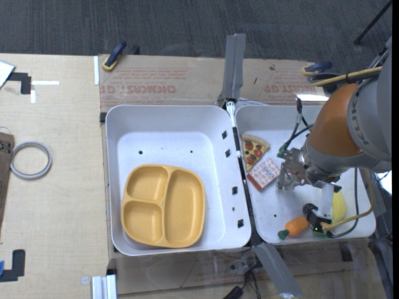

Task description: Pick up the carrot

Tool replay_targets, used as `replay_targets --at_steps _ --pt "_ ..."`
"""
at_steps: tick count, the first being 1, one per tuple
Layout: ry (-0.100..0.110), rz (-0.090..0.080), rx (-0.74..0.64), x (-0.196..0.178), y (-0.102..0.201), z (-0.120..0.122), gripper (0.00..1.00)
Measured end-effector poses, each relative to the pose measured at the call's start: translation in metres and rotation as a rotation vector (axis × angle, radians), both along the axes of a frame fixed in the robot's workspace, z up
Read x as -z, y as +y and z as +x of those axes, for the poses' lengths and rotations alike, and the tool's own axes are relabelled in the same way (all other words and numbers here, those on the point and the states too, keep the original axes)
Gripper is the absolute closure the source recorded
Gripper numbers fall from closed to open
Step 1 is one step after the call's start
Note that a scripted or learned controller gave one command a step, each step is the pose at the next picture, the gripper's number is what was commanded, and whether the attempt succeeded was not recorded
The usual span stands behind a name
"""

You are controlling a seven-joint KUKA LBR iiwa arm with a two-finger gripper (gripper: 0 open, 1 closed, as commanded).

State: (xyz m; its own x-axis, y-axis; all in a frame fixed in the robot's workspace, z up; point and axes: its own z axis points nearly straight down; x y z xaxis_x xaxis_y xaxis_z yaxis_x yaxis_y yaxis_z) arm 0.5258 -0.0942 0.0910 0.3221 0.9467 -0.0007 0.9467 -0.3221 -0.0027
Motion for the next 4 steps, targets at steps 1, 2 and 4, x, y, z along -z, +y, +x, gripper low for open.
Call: replay_targets --at_steps 1,2,4 --pt "-0.002 -0.002 0.21 -0.043 -0.068 0.054 1.0" --pt "0.001 -0.004 0.657 -0.212 -0.07 0.013 1.0" --pt "0.001 -0.004 0.917 -0.115 -0.079 0.02 1.0"
